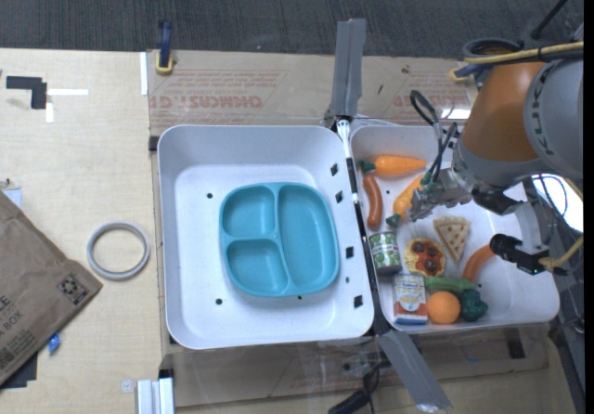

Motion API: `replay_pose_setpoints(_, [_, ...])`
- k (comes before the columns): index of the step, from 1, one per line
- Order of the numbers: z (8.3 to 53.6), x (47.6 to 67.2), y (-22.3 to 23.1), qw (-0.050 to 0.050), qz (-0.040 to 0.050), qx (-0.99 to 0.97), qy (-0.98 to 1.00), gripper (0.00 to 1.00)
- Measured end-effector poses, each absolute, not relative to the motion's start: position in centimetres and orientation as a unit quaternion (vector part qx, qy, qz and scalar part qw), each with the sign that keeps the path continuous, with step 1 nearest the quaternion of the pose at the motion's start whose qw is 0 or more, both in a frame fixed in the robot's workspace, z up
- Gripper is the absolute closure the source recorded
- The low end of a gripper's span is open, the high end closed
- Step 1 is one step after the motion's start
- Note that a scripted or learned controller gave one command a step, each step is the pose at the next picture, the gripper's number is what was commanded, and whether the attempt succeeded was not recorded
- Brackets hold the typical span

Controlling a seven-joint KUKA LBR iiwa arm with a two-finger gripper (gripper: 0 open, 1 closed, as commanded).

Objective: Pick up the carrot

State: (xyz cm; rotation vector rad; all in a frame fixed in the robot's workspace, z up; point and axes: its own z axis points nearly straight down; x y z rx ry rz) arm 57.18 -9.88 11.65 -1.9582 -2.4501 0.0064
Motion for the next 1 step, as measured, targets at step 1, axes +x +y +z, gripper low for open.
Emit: replay_pose_setpoints(1, [12.24,57.20,-10.01,0.004,0.0030,-0.625,-0.780,1.00])
